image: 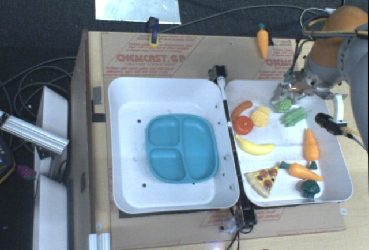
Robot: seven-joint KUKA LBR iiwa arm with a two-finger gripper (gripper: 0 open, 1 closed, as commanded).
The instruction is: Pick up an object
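The right bin (pixel 340 182) holds several toy foods: a green broccoli (pixel 283 106), green beans (pixel 294 117), a yellow corn cob (pixel 260 116), a red tomato (pixel 243 124), a red sausage (pixel 241 108), a banana (pixel 255 147), two carrots (pixel 311 144) (pixel 301 170), a pizza slice (pixel 263 180) and a dark green pepper (pixel 310 188). My gripper (pixel 284 95) hangs low at the bin's far side, right over the broccoli's top edge. Its metal head hides the fingertips.
The left bin (pixel 124 128) holds a blue divided plate (pixel 181 147). Another carrot (pixel 263 41) lies on the cardboard behind the right bin. A black clamp (pixel 219 75) sits where the bins meet. Cables run along the right side near the arm.
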